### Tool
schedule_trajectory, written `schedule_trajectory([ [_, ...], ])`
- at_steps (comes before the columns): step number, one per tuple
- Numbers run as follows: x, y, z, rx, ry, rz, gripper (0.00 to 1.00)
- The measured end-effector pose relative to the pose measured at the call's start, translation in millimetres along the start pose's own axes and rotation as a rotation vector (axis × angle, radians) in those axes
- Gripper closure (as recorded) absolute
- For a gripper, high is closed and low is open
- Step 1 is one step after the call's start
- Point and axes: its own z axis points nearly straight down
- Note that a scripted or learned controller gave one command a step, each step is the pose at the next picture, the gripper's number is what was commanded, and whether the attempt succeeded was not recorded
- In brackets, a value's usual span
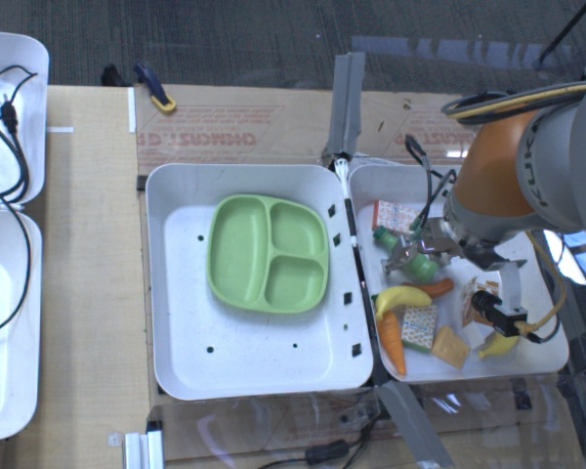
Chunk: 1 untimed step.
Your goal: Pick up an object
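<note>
A divided plate (270, 253) lies in the left bin (176, 350); toys fill the right bin (542, 355).

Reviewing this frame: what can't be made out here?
- Gripper finger state: too small and cluttered in the camera view, over a green object.
- Green object's identity: partly covered by the gripper.
- Right bin far side: hidden by the arm.
- Carton print: too small to read.
- Item under the banana: partly covered.

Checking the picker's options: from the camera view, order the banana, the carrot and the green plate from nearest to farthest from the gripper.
1. Banana, just below the gripper in the right bin.
2. Carrot, farther down the same bin.
3. Green plate, in the left bin.
</note>
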Motion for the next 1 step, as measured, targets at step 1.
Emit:
schedule_trajectory([
  [1,-1.4,-0.9,-8.4,0.003,0.001,0.004,1.00],
])
